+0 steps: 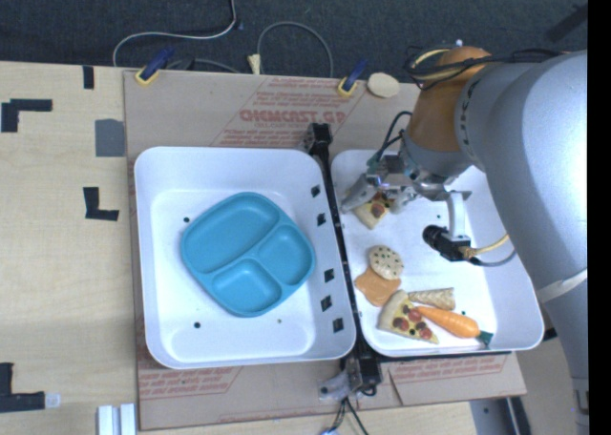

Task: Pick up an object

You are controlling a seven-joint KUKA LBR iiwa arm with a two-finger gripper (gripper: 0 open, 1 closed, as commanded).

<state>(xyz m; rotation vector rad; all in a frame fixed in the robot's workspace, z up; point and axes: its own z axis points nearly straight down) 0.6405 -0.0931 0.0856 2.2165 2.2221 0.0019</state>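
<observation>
Red print on the cardboard sheet [286, 111] is unreadable.

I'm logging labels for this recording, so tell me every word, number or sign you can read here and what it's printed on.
Red print along the top edge of the cardboard sheet under the bins: too blurred to read.
Fainter red print on the same sheet's lower left and lower right edges: too blurred to read.
Black angular marks on the wooden bench: shapes, not letters.
No readable text on the blue plate, the bins or the toy food.
</observation>
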